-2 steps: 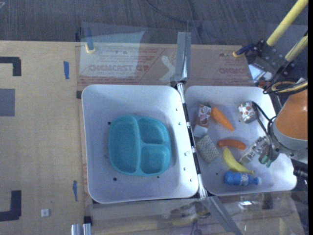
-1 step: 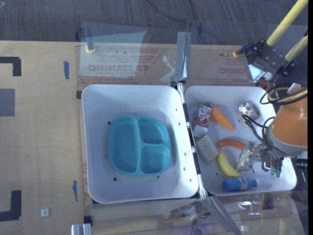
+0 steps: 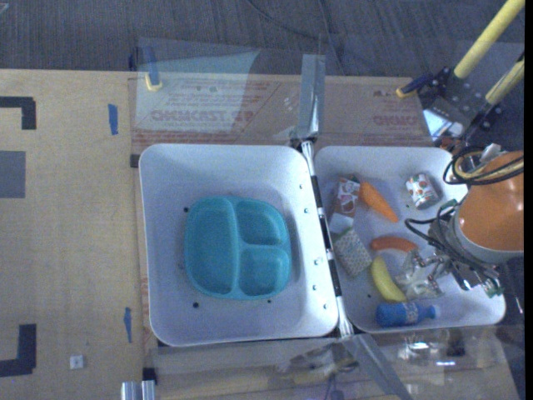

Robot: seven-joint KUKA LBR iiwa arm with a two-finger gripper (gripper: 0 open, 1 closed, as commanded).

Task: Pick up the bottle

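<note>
Two white bins are sitting side by side on the bench [image 3: 67,248], and we are counting what each one is holding. In the left bin [image 3: 158,173] we are seeing one thing — a teal plate [image 3: 237,247] with three compartments, lying flat near the middle. In the right bin [image 3: 379,161] we are counting seven things: one blue bottle [image 3: 403,313], one banana [image 3: 385,280], one carrot [image 3: 379,202], one red-orange stick [image 3: 393,243], one grey sponge [image 3: 352,252], one red-and-white packet [image 3: 346,197] and one small patterned cup [image 3: 420,188].

We are finding the bottle lying on its side at the near edge of the right bin, just below the banana, its cap pointing right.

One arm [image 3: 495,215] is reaching in from the right, its orange band sitting over the right bin's far side. We are seeing the gripper [image 3: 423,275] hanging low just right of the banana and just above the bottle, apart from it — whether the jaws are open or closed, we cannot tell amid the metal parts and cables there.
</note>
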